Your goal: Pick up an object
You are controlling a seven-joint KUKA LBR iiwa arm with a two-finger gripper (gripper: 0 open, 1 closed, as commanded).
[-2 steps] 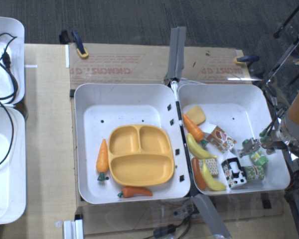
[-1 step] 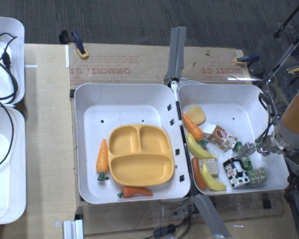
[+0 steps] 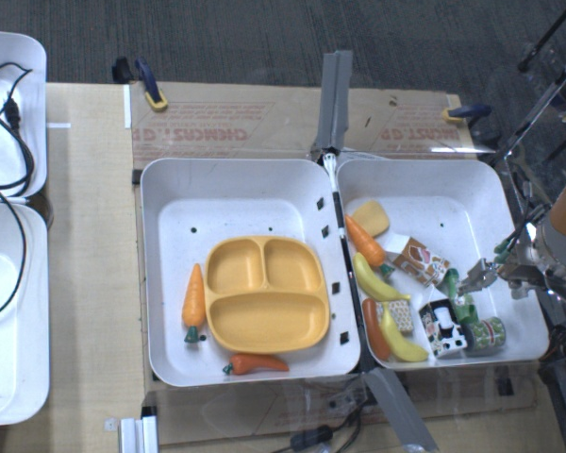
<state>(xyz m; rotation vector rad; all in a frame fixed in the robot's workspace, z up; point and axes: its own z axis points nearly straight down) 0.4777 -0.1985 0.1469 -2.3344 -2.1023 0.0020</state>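
At the right edge of the frame, the arm reached in over the right bin, its gripper low above the bin's right half, just beside the green bottle and the small can. Whether the gripper stood open or closed could not be told from this view — its tip was too small and blurred against the clutter, and nothing could be seen clamped in it. The right bin held a crowd of toy food toward its left and lower parts: a yellow wedge near the top, an orange carrot slanting below it, a brown snack packet to the right of that, two bananas running down the left side, a cracker between them, a red sausage along the lower left wall, and a black-and-white carton near the bottom, touching the green bottle. In the left bin at the centre of the frame lay a yellow divided plate — three compartments, all bare — with one carrot lying upright in the frame just beside its left rim and another carrot lying along the bin's lower wall, just below the plate.
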